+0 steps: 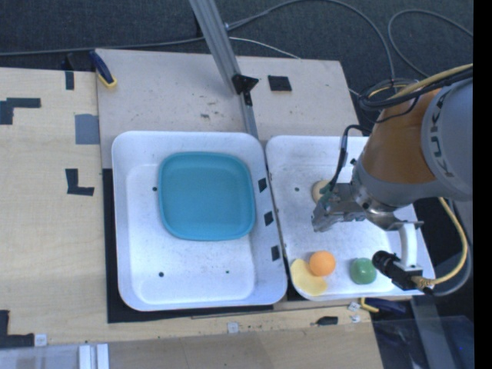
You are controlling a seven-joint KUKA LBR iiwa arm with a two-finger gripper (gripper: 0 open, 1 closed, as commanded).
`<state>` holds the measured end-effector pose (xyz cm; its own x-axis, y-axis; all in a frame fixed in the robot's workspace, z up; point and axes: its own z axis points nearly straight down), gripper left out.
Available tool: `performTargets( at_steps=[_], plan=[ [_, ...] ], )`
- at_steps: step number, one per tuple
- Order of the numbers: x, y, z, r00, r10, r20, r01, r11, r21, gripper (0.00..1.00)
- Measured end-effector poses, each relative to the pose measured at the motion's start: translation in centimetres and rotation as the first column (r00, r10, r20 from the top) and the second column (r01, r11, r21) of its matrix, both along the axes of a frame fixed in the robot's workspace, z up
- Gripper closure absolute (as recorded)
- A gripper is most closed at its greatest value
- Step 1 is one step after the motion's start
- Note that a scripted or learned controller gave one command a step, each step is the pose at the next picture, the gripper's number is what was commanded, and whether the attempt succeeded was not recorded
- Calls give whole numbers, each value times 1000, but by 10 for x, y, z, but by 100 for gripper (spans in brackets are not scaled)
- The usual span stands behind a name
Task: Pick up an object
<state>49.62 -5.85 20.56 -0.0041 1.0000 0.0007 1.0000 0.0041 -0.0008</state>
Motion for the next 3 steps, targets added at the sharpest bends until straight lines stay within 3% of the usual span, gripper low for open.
performTargets(
  at_steps=[2, 3],
  plan=[
    [2, 102, 26, 1000, 1, 0, -1, 1000, 0, 100],
    [-9, 154, 18, 1000, 0, -1, 0, 1000, 0, 100]
  ],
)
